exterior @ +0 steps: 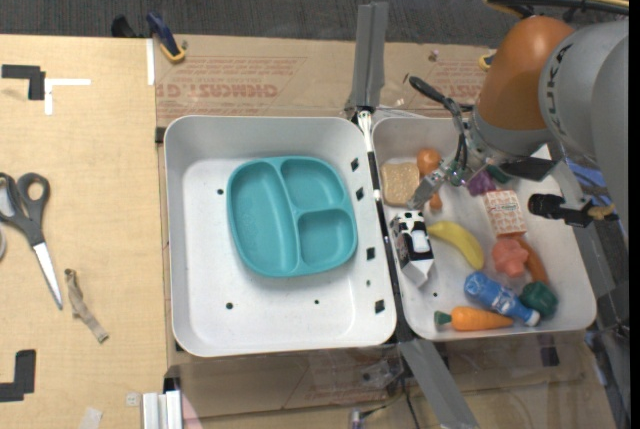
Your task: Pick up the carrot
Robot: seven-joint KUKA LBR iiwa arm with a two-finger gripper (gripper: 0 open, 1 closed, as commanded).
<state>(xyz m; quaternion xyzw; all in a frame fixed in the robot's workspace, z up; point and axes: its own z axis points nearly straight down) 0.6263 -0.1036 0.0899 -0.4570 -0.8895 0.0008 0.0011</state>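
The carrot (482, 319), orange with a small green tip at its left end, lies along the front wall of the right bin (570, 247). A blue bottle (495, 295) lies just behind it and touches it. My gripper (441, 181) hangs low over the back left part of the same bin, well behind the carrot. It sits between a small orange ball (428, 160) and a tan square slice (400, 183). Nothing of the carrot is near it.
The right bin also holds a banana (458, 242), a black-and-white toy (413, 239), a pink-and-white packet (503, 211), a purple piece (480, 183), a red fruit (509, 257) and a green item (538, 297). A teal divided plate (293, 215) lies in the left bin (190, 247). Scissors (30, 217) lie far left.
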